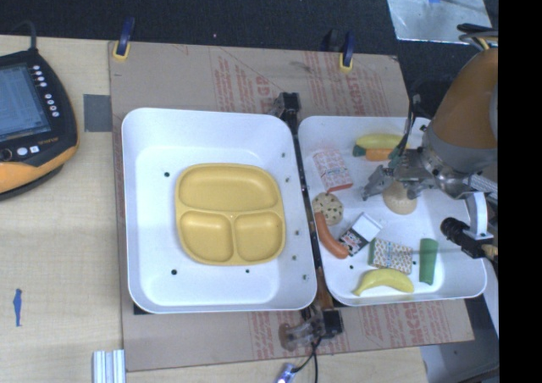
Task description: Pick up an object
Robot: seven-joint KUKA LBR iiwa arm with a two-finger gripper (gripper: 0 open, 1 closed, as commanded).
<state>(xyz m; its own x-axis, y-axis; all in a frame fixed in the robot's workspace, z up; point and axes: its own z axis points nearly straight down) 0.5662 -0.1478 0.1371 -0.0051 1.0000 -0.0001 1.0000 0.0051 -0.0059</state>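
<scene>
From above, the pincer (400,191) hangs low in the right bin (474,292), over a round tan object (400,200); I cannot tell its state. The left bin (140,280) holds a yellow divided plate (230,212).

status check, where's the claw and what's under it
Claw low over right bin, fingers unclear. Round tan object directly beneath, grasp unconfirmed. Yellow-orange piece and pink packet close by.
</scene>
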